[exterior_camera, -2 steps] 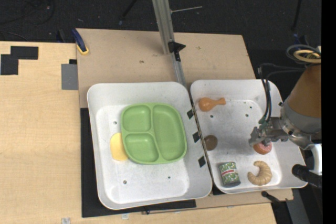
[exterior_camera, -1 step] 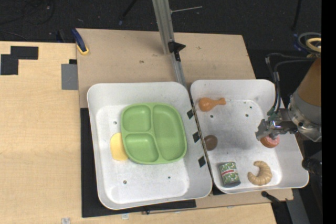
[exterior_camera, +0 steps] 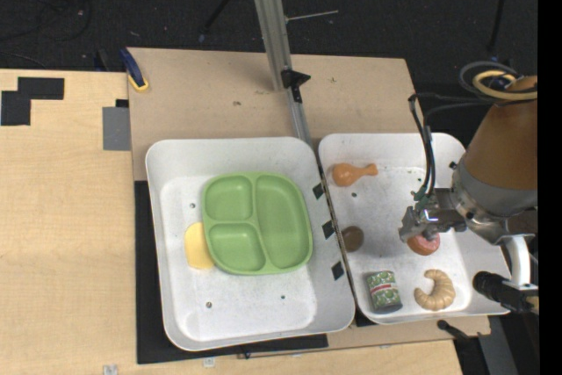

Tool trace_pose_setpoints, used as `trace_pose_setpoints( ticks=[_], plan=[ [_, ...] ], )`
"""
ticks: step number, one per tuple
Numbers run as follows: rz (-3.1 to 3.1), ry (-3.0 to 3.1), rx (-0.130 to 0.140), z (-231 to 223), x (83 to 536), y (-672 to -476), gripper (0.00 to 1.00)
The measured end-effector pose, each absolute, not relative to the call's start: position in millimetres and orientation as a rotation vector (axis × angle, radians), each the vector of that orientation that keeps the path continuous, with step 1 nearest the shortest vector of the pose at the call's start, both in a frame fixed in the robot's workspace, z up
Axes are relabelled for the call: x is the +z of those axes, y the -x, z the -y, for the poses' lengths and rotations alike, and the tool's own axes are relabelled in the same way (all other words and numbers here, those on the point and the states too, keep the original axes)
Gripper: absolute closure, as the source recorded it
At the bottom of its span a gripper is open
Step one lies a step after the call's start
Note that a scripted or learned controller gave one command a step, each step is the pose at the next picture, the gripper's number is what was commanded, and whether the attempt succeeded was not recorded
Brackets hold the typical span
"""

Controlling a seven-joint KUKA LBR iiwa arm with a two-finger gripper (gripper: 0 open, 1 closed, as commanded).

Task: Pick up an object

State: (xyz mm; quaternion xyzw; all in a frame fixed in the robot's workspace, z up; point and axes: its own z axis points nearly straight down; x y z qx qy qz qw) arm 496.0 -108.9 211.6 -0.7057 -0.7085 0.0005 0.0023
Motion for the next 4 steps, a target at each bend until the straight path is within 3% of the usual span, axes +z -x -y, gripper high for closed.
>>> trace_pose_setpoints(
  ticks=[2, 4],
  plan=[
    [2.223, 2.212, 0.002, 0, 209, -492.1, 1.00],
    [2.224, 2.216, 0.004, -105, 208, -505.3, 1.00]
  ],
)
